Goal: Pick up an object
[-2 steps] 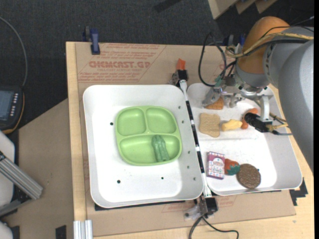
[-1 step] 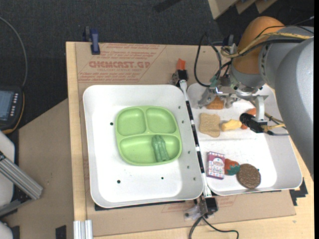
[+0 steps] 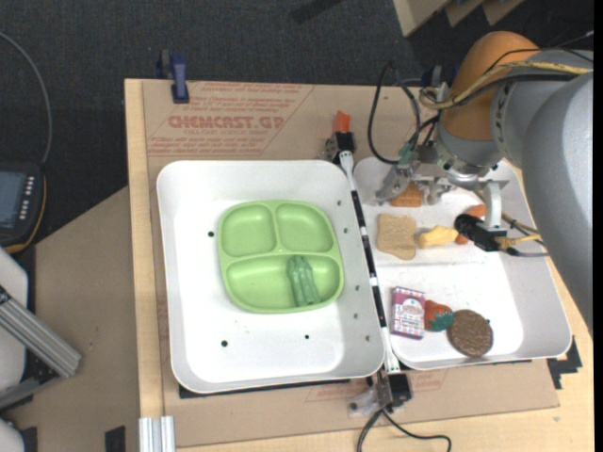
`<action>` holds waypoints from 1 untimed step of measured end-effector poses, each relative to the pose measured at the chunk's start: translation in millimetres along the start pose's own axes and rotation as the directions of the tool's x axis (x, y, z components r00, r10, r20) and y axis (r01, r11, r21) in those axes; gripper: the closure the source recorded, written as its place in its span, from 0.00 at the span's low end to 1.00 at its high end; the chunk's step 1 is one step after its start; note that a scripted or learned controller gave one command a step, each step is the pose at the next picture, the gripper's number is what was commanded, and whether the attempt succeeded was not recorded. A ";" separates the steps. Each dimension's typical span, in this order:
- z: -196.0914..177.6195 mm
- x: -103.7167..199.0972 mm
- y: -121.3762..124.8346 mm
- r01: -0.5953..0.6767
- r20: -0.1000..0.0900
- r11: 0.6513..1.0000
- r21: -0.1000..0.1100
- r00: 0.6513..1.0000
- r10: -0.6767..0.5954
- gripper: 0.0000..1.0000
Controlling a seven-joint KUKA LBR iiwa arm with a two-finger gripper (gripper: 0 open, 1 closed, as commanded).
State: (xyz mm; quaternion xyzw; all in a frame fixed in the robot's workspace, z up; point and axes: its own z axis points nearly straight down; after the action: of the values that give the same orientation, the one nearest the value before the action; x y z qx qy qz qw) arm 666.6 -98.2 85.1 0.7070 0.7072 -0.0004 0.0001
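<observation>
From my station: claw (image 3: pixel 415 188) is down in the right bin (image 3: pixel 537 332), over an orange piece (image 3: pixel 408 198); whether it is open or closed I cannot tell. Judged step: grasp attempt. Next: confirm grip, then lift straight

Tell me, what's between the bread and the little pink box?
Nothing but bare white bin floor. The camera view shows the bread above and the pink box below it, with an open gap between.

Dark carpet floor (image 3: pixel 75 26) around a brown cardboard-topped bench (image 3: pixel 236 121), blue clamp (image 3: pixel 175 73) at its edge
</observation>
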 end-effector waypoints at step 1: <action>0.6 6.8 -57.5 -0.002 -0.002 1.000 0.006 1.000 0.002 0.00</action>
State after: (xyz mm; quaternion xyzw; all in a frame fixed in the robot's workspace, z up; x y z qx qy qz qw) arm 609.1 -91.3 84.5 0.7078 0.7064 -0.0015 -0.0027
